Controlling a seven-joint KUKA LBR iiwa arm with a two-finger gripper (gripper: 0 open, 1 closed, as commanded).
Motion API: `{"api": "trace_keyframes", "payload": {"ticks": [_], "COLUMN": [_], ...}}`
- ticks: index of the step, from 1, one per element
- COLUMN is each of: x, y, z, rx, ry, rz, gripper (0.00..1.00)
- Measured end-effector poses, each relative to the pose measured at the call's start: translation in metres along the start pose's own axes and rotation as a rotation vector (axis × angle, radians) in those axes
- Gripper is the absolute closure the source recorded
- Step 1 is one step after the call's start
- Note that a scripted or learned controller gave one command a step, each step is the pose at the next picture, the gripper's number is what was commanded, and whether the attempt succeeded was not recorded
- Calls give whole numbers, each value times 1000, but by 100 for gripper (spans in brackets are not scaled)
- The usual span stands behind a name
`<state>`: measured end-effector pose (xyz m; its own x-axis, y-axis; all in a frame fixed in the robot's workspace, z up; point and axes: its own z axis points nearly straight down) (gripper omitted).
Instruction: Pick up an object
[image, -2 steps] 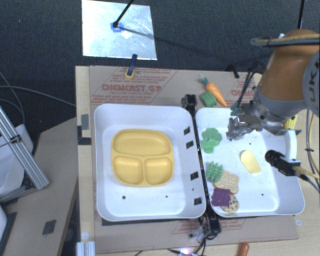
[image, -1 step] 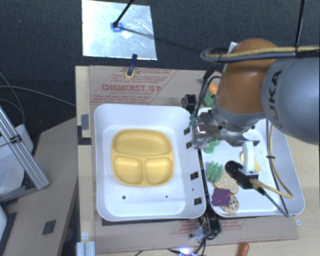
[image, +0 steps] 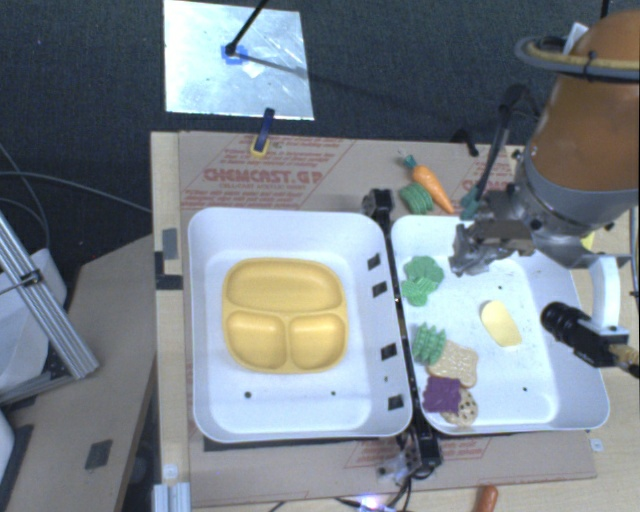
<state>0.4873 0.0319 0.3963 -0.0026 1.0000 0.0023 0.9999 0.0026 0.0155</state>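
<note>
The right bin (image: 560, 395) holds a green leafy toy (image: 421, 278), a pale yellow piece (image: 500, 323), a small green ridged piece (image: 429, 343), a tan cracker (image: 458, 362) and a purple piece (image: 444, 393) on a dotted cookie. My gripper (image: 472, 262) hangs over the upper part of this bin, right of the green leafy toy and above the yellow piece. Nothing shows between its tips. The left bin (image: 210, 240) holds a yellow divided tray (image: 285, 312).
An orange carrot toy (image: 432, 181) and a green piece (image: 416, 199) lie on the cardboard behind the right bin. A black cylinder (image: 575, 330) juts over the right bin's right side. A foil sheet (image: 238, 58) lies farther back.
</note>
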Motion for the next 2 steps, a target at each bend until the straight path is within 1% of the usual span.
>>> {"api": "trace_keyframes", "payload": {"ticks": [1,2], "x": [67,43], "y": [40,-4], "z": [2,71], "rx": [10,22], "ry": [0,-3], "rz": [-7,3], "gripper": [100,100]}}
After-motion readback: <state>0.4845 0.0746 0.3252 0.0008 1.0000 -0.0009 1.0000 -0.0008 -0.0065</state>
